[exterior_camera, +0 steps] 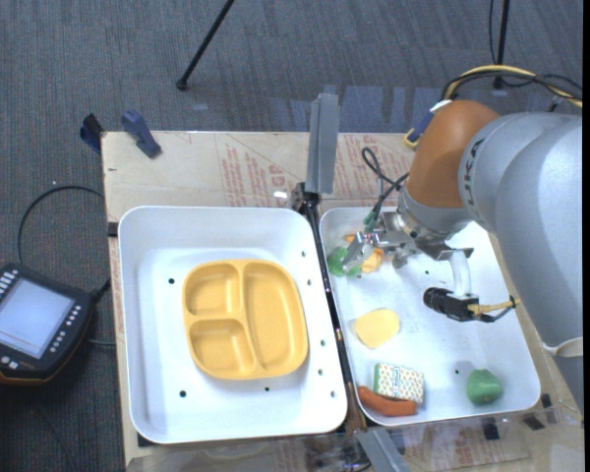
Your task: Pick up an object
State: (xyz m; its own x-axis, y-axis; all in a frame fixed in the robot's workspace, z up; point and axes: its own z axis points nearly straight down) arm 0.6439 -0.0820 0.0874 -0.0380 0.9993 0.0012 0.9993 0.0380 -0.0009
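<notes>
Your grey arm's gripper (pixel 366 247) is hovering at the right white bin's (pixel 511 347) upper left, over small green and yellow objects (pixel 352 257); whether the jaws are clenched, you cannot tell.

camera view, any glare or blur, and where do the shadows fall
Camera view: bright glare washes out the right bin floor near the arm; the left bin is evenly lit, with a soft shadow under the yellow tray. The end effector area is slightly soft and cluttered, so small items there are hard to separate.
</notes>
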